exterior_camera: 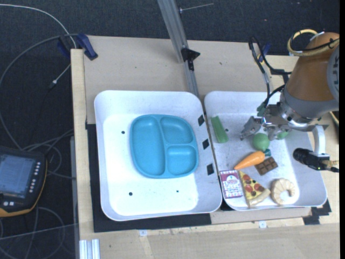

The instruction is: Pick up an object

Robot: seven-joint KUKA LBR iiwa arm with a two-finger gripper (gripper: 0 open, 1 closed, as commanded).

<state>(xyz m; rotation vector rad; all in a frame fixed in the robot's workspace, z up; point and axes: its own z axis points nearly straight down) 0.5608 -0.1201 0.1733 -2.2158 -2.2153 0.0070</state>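
My gripper [264, 132] hangs over the back half of the right bin [237, 104], reaching in from the right. Its fingers stand open, one on the left [249, 129] and one on the right [281, 134]. A small green ball [261, 142] lies just in front of and below the gap between them, and nothing is held. An orange carrot [250, 159] lies just in front of the ball. A brown chocolate piece [266, 165] sits to the carrot's right.
A green stick [218, 128] lies by the right bin's left wall. Along its front are a red card [230, 183], a pizza slice [254, 189] and a pale pastry [283, 191]. The left bin [116, 144] holds a blue divided plate [163, 145]. A metal post [175, 20] rises behind.
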